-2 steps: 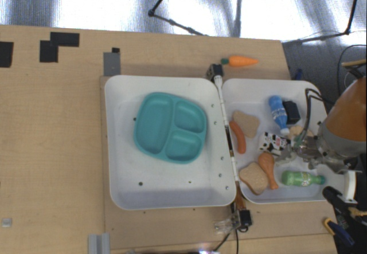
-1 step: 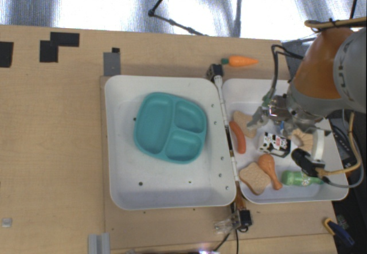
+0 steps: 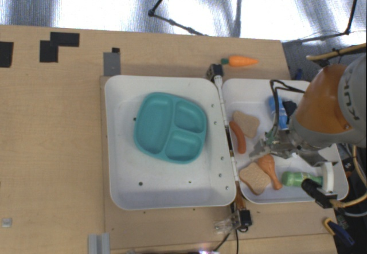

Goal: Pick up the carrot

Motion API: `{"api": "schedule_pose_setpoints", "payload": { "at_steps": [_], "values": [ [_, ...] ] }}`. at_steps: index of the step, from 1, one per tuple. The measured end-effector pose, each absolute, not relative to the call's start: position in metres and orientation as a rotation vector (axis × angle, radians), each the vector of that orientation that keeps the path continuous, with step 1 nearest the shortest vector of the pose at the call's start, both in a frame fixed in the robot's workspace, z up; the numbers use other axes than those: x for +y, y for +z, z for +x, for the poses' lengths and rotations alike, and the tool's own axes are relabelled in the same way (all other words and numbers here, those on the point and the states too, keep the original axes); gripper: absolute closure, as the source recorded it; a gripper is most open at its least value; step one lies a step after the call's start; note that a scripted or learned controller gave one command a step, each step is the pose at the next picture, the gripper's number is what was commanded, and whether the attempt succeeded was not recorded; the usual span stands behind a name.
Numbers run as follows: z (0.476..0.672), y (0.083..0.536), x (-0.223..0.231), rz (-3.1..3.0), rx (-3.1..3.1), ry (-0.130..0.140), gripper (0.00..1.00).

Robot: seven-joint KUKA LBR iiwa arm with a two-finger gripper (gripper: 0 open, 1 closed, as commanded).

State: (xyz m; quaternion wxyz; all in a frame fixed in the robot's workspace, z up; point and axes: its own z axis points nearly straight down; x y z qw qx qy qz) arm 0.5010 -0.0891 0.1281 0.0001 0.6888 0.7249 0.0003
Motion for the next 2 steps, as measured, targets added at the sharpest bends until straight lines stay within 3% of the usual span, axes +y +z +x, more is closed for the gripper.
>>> {"api": "schedule_pose_setpoints", "payload": {
  "at_steps": [1,2],
  "values": [
    [0.494,0.093,-0.103,2.293,2.142,0.027,0.00],
    [0.499,0.105,-0.102,2.277,2.137,0.041,1.00]
  ]
}}
